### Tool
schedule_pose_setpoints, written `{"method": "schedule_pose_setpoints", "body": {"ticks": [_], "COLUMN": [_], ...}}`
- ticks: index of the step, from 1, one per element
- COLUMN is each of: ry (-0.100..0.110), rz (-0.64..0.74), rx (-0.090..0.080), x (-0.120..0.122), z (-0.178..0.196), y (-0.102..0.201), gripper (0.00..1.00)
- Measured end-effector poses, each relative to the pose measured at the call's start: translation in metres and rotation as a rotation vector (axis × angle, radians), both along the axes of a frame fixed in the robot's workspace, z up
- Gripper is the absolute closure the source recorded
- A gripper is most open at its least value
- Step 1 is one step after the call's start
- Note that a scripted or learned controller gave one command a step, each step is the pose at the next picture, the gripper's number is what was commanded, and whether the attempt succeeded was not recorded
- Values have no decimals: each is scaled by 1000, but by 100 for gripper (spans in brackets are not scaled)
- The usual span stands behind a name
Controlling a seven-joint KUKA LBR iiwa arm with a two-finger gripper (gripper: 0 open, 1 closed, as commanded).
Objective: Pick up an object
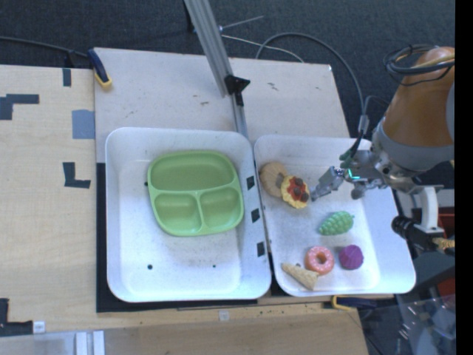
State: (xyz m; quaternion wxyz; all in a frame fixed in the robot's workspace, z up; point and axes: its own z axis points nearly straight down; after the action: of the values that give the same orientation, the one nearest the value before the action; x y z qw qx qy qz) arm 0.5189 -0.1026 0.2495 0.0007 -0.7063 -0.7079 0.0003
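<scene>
2 white bins sit side by side on the bench. The left bin [126, 220] holds a green plate [196, 192] with 3 parts, set toward the top middle, with lots of bare floor below it and on its left. The right bin [384, 268] holds the toys. A pizza slice [295, 191] lies near the bin's top left, touching a tan cookie [272, 176] just beside the wall between the bins. Its long side runs from upper left to lower right. A green bumpy fruit [336, 223] lies near the middle, its long side running across and tipped up a bit at the right. Below it are a pink donut [319, 258] and a purple ball [351, 257], near each other, close to the bottom rim. A tan wedge [300, 275] touches the donut and points down to the right, almost at the bottom edge. The gripper [324, 186] comes in from the right and hangs just beside the pizza slice, with its tip pointing down left at it. Its fingers look close together with nothing between them, but the view is small and blurry there. The top right of this bin is bare.
</scene>
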Motion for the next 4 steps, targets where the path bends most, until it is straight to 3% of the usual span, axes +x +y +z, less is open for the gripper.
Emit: {"method": "schedule_pose_setpoints", "body": {"ticks": [1,3,4], "ry": [7,2,3], "rz": [-1,-1,0], "rx": [0,-1,1], "x": [2,-2,-1], "z": [-64,-161,-149], "y": [2,0,1], "gripper": [0,0,100]}}
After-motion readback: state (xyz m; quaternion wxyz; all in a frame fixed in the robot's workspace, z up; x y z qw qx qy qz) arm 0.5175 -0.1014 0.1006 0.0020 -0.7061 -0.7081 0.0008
